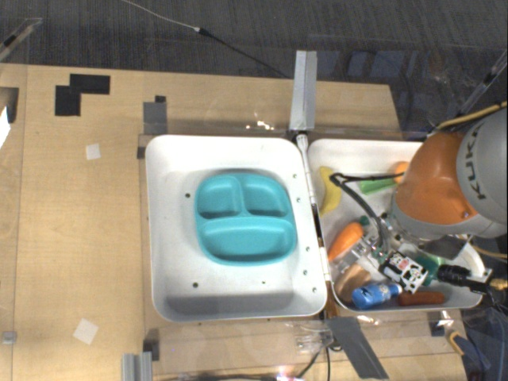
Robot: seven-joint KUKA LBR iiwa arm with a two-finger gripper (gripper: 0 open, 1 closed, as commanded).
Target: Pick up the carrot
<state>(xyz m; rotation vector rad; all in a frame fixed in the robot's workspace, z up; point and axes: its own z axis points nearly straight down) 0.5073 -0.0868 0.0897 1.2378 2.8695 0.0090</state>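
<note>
The carrot [345, 240] is an orange piece lying near the left wall of the right bin [365, 151], tilted up to the right. My gripper [371, 248] is low in that bin, just right of the carrot and close against it. The wrist and its cabling cover the spot where they meet. Above it, the arm's orange band [432, 182] hides the bin's right half.
A yellow banana-like piece [328, 190], a green and orange item [381, 183], a blue object [373, 294], a brown one [354, 277] and a dark red one [422, 298] crowd the right bin. The left bin [171, 213] holds a teal divided plate [242, 217].
</note>
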